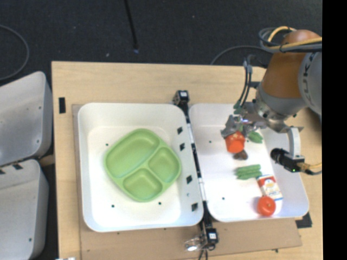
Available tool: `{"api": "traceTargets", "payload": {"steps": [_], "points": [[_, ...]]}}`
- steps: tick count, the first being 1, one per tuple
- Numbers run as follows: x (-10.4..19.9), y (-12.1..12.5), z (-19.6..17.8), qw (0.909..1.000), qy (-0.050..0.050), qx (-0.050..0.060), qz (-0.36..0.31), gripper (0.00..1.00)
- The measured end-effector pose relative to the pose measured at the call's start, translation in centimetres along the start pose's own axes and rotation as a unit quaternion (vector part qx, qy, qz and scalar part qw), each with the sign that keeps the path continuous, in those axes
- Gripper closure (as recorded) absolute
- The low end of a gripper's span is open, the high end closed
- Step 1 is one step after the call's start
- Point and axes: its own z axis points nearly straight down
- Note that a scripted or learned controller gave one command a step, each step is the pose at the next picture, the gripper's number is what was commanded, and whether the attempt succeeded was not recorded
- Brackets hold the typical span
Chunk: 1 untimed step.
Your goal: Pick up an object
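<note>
Gripper (237,131) sits right over orange-red object (235,143), 12 o'clock in right bin (217,199); can't tell its state. Looks like grasp step; next needs clean lift.

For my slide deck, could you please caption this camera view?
KUKA arm's gripper poised over an orange object in the right bin; green divided plate in the left bin.

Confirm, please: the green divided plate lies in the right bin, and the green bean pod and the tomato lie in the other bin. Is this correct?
Not quite. The camera view shows the green divided plate in the left bin, not the right. The green bean pod and the tomato lie in the other bin, as you said.
</note>
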Motion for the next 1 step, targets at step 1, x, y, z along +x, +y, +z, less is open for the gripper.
{"api": "traceTargets", "payload": {"steps": [1], "points": [[0.28,0.83,-4.7,1.0,0.0,0.001,0.001,1.0]]}}
